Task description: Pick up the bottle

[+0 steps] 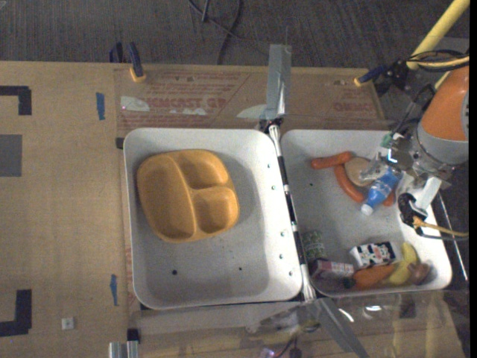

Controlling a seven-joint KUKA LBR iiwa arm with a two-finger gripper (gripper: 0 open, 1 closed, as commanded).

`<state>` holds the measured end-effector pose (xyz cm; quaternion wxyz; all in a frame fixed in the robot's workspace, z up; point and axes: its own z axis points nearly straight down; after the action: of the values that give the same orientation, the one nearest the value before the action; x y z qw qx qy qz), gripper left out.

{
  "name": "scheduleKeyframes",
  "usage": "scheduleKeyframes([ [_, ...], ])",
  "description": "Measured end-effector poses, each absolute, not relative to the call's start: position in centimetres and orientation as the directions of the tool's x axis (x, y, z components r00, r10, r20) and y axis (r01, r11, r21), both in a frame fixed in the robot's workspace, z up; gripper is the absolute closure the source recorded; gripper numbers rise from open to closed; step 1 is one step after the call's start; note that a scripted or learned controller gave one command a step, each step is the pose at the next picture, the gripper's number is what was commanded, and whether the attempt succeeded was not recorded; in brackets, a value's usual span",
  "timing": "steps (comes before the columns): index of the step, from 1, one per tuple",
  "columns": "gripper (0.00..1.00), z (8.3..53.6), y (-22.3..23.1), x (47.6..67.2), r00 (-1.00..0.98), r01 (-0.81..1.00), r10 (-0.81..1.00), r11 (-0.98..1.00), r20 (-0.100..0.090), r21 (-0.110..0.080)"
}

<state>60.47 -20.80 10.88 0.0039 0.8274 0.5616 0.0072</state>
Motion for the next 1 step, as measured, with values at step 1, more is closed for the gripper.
scheduleKeyframes([
  [1,0.0,10.51,-20.56,62.44,0.307,0.951,0.952,-0.307,0.006,0.034],
])
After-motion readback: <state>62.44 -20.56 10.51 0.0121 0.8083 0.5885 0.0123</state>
